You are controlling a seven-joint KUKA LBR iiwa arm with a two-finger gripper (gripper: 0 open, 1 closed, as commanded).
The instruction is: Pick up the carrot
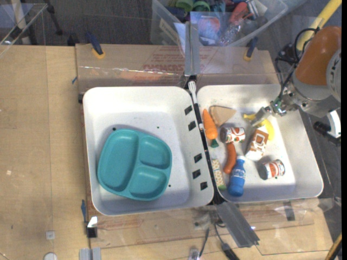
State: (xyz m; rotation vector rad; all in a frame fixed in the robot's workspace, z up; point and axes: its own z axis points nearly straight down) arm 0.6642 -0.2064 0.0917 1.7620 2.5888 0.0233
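The carrot is orange with a green stub at its near end. It lies lengthwise along the left wall of the right bin, close to the divider. My gripper hangs over the back right part of that bin, above a yellow banana and well to the right of the carrot. Nothing from the bin can be seen in it. A slice of bread and a small can lie between the gripper and the carrot.
The right bin also holds a red sausage, a blue bottle, a small carton and a second can. A teal divided plate sits in the left bin. A clear tub of toys stands behind.
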